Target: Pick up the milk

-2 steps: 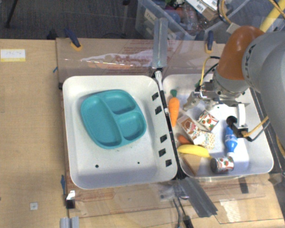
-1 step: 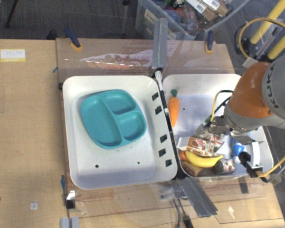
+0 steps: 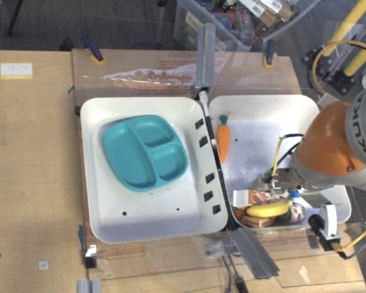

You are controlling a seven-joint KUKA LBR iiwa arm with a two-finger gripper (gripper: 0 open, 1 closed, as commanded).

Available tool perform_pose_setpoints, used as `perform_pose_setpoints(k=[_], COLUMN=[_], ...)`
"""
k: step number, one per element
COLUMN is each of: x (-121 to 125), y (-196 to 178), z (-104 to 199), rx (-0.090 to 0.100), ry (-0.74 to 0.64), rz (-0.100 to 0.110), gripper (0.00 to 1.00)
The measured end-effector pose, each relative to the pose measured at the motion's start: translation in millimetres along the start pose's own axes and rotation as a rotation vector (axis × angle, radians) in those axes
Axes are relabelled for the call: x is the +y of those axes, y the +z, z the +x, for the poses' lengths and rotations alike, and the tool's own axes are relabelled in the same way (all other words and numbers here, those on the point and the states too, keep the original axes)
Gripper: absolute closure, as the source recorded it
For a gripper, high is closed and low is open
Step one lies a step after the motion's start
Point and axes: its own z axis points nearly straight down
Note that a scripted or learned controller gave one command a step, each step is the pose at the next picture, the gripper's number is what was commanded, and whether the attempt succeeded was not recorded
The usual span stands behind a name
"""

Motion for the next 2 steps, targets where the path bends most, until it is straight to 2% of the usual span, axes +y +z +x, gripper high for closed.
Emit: perform_pose_setpoints(k=[1, 2], x=[53, 32], y=[-167, -88], z=[-37, 22], rx=[0.008, 0.005], ry=[-0.006, 0.204], rz=[0.043, 0.049], gripper=[0.00, 0.00])
